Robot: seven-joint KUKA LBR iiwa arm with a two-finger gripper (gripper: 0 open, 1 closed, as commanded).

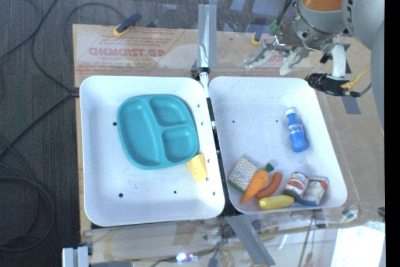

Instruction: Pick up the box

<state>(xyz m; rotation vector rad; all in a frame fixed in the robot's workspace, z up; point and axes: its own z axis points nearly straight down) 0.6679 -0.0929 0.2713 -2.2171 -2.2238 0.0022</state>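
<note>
A small box (242,172) with a checkered top lies tilted, lower centre-right of the frame, touching a toy carrot (257,184).

We see a divided tray (159,130) in the left bin (100,197). In the right bin (262,103), a bottle (296,130) lies behind the box (242,173), carrot (256,185) and what may be cans (296,184).

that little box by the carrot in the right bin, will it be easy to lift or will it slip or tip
The box looks small and flat-sided, so probably stiff, light and unlikely to roll. It lies tilted against the carrot, so it may shift when nudged. The gripper is above the bin's far edge.
</note>
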